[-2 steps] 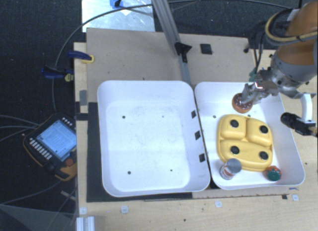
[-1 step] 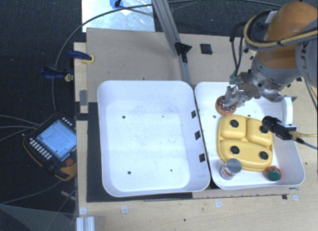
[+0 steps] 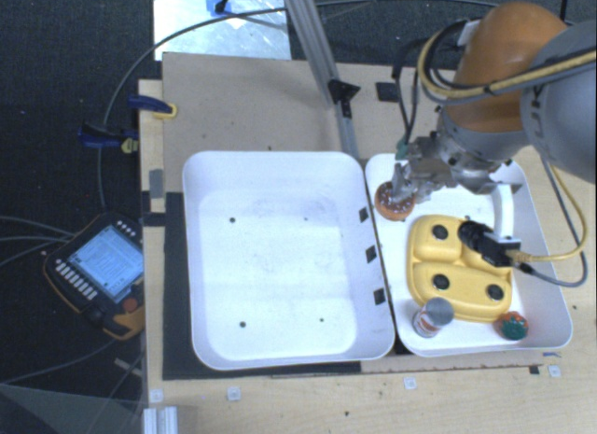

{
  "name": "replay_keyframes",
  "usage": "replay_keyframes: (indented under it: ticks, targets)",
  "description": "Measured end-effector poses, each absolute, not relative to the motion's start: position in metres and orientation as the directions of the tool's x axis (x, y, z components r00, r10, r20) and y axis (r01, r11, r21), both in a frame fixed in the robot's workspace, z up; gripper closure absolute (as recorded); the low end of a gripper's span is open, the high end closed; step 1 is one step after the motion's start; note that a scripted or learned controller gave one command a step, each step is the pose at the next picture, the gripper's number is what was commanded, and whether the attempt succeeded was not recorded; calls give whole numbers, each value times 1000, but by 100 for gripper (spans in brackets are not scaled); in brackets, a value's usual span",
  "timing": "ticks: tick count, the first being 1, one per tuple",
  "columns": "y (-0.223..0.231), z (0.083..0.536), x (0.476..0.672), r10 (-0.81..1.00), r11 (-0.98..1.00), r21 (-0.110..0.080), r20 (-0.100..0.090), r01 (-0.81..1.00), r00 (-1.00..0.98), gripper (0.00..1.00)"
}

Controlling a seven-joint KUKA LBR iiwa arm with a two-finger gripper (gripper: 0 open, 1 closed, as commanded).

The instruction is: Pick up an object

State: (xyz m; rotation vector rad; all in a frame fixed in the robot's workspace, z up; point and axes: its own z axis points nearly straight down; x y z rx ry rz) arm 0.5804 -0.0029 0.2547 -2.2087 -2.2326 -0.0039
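2 bins side by side on the bench [image 3: 252, 105]: left bin [image 3: 270, 255], right bin [image 3: 546, 306]. In the right bin: large moulded block [image 3: 448, 269] in the middle, small round disc [image 3: 392, 204] at the far-left corner, can [image 3: 431, 316] at the block's near-left edge, small ball [image 3: 511, 326] near the block's near-right corner. Gripper [image 3: 403, 191] sits right over the disc. Handheld pendant [image 3: 98, 269] lies left of the bench; 2 clamps [image 3: 140, 119] at its far-left edge.
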Motion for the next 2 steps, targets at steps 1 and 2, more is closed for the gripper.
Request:
replay_keyframes:
  ticks: [1, 2]
  targets:
    - [51, 235, 570, 1000, 10, -1, 2, 1000, -10, 100]
    - [100, 233, 572, 1000, 10, 1, 2, 1000, -10, 100]
